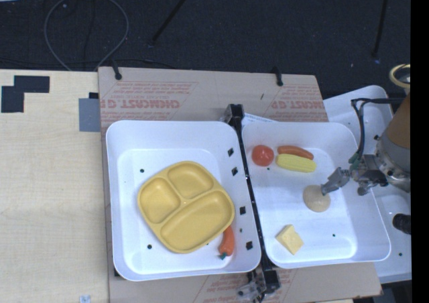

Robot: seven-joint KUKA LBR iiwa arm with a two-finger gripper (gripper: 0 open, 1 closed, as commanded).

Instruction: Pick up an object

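Just beside the gripper (333, 184), round tan cookie (317, 199), flat, jaws' state unclear

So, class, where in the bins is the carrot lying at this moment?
The carrot lies in the left bin near its lower right corner, tucked against the lower right edge of the yellow divided plate, close to the divider between the bins.

At the right edge the arm (402, 127) shows an orange-tan band above a grey wrist; black cables loop beside it (one arcs over the top). From the wrist juts grey metal gripper (333, 185) hardware; its detail is blurred.
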